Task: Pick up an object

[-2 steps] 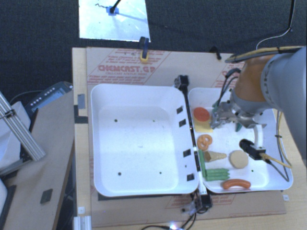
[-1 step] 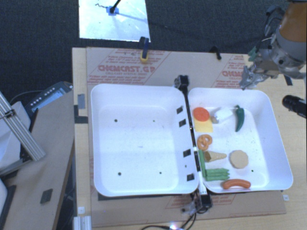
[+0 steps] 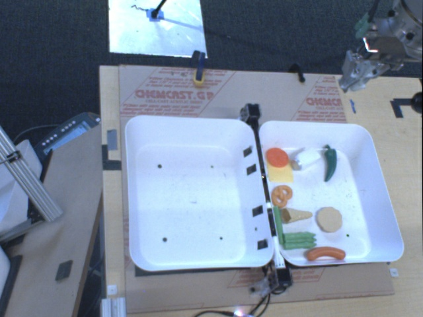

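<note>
My pincer hung at the bench's far right corner, outside both bins; I cannot tell how it stood. The toy food lay in the right bin: a red disc on a yellow slab, a green pepper, a pretzel, a round biscuit, and a sausage near the front. The bench was pale wood with printed cardboard under the bins; beyond it lay dark carpet and a shiny metal sheet.

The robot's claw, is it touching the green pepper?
Apart. The camera view shows the gripper up above the bench behind the right bin, while the green pepper lies inside that bin, with bare bench and bin wall between them.
</note>
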Robot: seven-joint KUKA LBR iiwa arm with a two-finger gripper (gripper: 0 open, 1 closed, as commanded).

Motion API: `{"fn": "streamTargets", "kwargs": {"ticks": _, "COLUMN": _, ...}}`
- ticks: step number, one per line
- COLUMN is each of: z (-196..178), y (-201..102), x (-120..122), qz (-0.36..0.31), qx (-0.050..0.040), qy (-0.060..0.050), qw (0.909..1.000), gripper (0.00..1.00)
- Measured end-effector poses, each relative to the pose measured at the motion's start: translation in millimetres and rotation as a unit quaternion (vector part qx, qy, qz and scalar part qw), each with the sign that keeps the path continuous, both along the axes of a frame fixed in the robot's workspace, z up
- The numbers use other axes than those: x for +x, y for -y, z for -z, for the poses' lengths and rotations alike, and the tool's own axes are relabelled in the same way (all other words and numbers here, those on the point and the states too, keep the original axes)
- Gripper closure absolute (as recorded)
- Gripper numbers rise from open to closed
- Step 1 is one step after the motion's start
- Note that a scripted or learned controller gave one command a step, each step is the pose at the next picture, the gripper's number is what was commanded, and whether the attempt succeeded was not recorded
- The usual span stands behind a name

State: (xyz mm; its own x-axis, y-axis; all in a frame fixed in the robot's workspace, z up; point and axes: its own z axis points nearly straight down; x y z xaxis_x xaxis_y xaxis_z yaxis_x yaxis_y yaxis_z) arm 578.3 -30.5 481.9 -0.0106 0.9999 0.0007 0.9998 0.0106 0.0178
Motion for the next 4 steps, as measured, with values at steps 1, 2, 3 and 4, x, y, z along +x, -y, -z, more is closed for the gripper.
{"fn": "streamTargets", "kwargs": {"ticks": 1, "z": -55, "y": -36, "x": -68, "qz": 0.001, "qx": 0.0002, "qy": -0.007, "qw": 1.0000, "gripper": 1.00}}
{"fn": "streamTargets", "kwargs": {"ticks": 2, "z": 105, "y": -101, "x": -66, "qz": 0.000, "qx": -0.0005, "qy": -0.015, "qw": 0.9999, "gripper": 1.00}}
{"fn": "streamTargets", "kwargs": {"ticks": 3, "z": -42, "y": -134, "x": -93, "qz": 0.001, "qx": 0.0027, "qy": 0.000, "qw": 1.0000, "gripper": 1.00}}
{"fn": "streamTargets", "kwargs": {"ticks": 4, "z": 64, "y": -207, "x": -93, "qz": 0.000, "qx": -0.0008, "qy": -0.012, "qw": 0.9999, "gripper": 1.00}}
